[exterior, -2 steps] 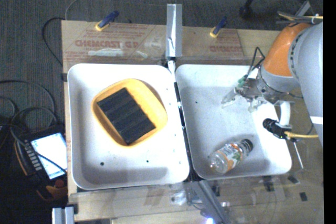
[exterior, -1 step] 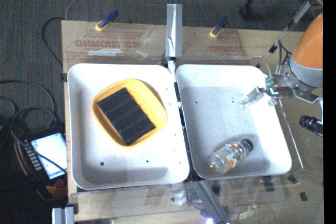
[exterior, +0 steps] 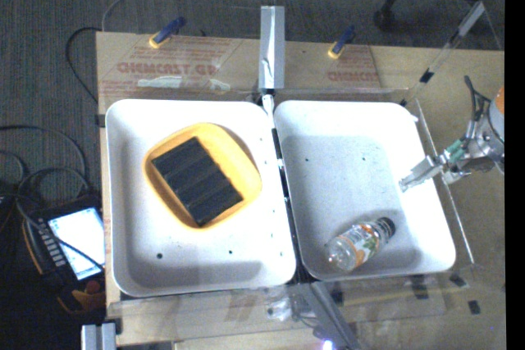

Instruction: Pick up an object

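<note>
A clear plastic bottle (exterior: 359, 242) with a dark cap and a coloured label lies on its side near the front of the right bin (exterior: 344, 135). In the left bin (exterior: 131, 127) sits a yellow dish (exterior: 238, 145) with a black ridged block (exterior: 197, 180) on it. My gripper (exterior: 410, 178) hangs over the right bin's right rim, pointing left and slightly down. It is above and to the right of the bottle, apart from it, and holds nothing that I can see.
A metal post (exterior: 271, 53) stands at the back between the bins. Two clamps (exterior: 166, 32) (exterior: 341, 42) hold the cardboard sheet behind them. A tablet (exterior: 75, 240) and cables lie on the floor to the left.
</note>
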{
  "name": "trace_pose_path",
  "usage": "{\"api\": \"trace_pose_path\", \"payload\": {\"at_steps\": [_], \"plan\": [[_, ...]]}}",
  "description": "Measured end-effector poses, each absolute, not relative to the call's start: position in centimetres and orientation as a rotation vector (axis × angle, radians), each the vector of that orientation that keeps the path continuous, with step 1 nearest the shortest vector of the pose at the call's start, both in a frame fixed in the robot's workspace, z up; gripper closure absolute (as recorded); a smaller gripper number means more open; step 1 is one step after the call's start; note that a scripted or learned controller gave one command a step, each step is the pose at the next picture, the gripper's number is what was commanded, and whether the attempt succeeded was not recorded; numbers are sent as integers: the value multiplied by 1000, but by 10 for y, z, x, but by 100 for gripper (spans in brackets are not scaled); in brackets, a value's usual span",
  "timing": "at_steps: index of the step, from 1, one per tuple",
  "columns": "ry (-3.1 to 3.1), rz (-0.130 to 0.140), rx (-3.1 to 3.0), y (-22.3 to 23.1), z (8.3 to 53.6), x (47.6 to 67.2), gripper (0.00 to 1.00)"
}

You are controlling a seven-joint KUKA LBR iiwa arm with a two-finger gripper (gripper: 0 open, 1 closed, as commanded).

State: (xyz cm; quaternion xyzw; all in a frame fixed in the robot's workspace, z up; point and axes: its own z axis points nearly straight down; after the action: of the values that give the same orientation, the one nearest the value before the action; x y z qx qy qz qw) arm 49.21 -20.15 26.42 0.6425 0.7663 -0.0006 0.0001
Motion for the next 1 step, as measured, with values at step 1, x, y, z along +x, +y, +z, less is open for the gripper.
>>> {"api": "trace_pose_path", "payload": {"at_steps": [1], "plan": [[2399,-2,2034,-146,116,483,0]]}}
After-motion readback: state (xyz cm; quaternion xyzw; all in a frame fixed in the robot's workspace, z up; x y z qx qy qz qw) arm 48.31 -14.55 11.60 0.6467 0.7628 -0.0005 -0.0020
